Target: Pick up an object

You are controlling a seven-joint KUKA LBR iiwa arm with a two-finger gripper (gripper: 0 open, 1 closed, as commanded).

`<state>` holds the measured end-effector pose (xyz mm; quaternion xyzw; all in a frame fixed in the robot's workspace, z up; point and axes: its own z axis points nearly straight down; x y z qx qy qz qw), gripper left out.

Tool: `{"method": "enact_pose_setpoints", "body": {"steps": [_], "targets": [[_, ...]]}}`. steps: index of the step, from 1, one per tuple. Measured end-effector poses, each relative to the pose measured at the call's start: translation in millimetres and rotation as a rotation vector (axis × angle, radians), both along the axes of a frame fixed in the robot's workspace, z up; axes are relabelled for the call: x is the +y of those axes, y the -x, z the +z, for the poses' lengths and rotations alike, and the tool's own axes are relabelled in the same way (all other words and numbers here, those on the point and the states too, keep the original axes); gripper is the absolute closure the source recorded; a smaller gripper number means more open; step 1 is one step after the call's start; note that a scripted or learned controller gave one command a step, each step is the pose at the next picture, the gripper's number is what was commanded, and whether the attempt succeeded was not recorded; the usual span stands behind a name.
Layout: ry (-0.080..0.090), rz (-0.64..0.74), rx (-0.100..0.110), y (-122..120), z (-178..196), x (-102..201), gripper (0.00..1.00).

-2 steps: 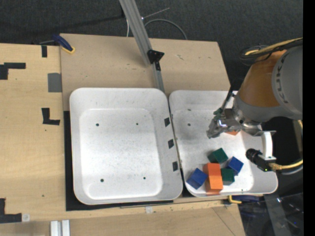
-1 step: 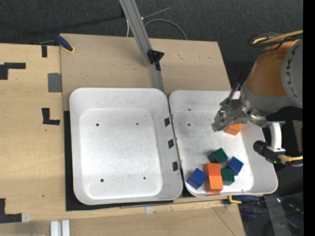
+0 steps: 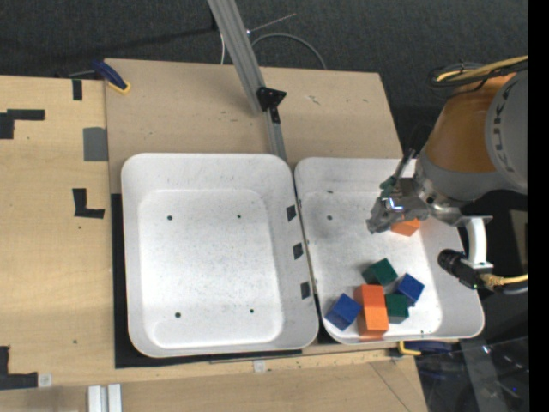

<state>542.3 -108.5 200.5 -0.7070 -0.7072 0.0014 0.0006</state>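
A wooden bench (image 3: 189, 110) stands on dark, perhaps carpeted, floor (image 3: 103, 15).

A light wooden bench (image 3: 197, 110) is seen across the frame. Two shallow white bins are placed on it side by side: the left bin (image 3: 210, 251) at the centre, the right bin (image 3: 343, 196) touching it at centre right.
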Motion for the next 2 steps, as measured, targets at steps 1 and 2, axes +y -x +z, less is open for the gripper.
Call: {"method": "enact_pose_setpoints", "body": {"steps": [1, 2], "targets": [[-0.002, 0.005, 0.000, 1, -4, 48, 1.00], [-0.004, 0.007, -0.001, 9, 6, 107, 1.00]]}}
